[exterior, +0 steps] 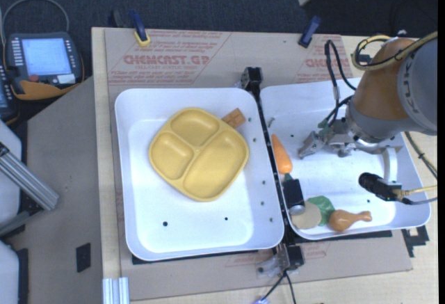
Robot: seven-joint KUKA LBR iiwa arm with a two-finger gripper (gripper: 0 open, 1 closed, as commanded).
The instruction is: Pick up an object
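Note:
My gripper [328, 144] hangs over the middle of the right bin [316, 102], below the grey and orange wrist. Nothing shows in its grasp. An orange carrot [281, 154] lies along the bin's left wall, left of the gripper and apart from it. In the near left corner lie a black block [293, 192], a beige round piece [306, 216], a green piece [324, 206] and a tan drumstick [348, 219]. A yellow divided plate [199, 154] fills the middle of the left bin [139, 226], with a small brown piece [233, 117] at its far right rim.
A black connector [379, 186] with a yellow cable juts from the arm over the right bin's near right part. Cables loop above the wrist. A pendant screen [43, 59] sits off the bench at the far left.

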